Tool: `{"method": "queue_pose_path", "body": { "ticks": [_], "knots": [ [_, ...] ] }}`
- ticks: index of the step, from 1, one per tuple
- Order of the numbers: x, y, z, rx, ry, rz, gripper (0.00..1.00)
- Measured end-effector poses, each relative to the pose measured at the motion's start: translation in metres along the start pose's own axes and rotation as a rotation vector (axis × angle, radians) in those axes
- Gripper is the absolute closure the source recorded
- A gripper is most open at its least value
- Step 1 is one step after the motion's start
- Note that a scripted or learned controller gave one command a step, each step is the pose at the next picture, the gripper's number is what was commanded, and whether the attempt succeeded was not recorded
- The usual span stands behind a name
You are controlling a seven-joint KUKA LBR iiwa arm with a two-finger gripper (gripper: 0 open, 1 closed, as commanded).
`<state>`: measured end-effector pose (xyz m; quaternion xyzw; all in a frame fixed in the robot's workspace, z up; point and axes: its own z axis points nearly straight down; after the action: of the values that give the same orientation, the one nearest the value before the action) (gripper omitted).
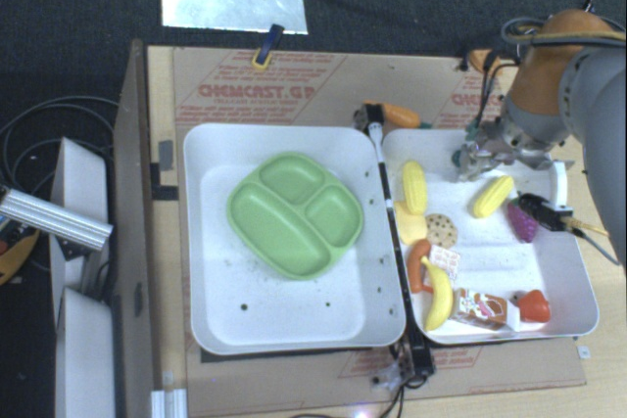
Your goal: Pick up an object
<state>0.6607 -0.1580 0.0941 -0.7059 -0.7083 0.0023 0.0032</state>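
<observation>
I log one yellow lemon-shaped toy (pixel 492 196), smooth and oval, lying in the right bin (pixel 578 279) just below and right of the tool (pixel 477 159), near it but not between its parts. Whether the tool stands apart or together I cannot tell; it sits low over the bin's upper rim, under the grey arm (pixel 588 93) with its orange band.

Other items, placed from the lemon toy:
- purple ridged piece (pixel 522 222), just to its lower right;
- yellow corn cob (pixel 414 186), knobbly, to its left;
- round speckled cookie (pixel 441 230), lower left;
- curved yellow banana (pixel 439 299), further below;
- red tomato-like piece (pixel 534 305), well below.

Left bin (pixel 225 308): one green plastic divided plate (pixel 294 213), three compartments, glossy. Both bins rest on a brown cardboard-covered surface (pixel 294 83).
</observation>
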Motion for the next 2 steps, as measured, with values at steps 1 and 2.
{"method": "queue_pose_path", "body": {
  "ticks": [1,2],
  "knots": [
    [0.0,0.001,-0.001,-0.007,-0.002,-0.001,0.0],
    [-0.007,-0.058,0.011,-0.004,-0.001,0.004,0.0]
  ]
}}
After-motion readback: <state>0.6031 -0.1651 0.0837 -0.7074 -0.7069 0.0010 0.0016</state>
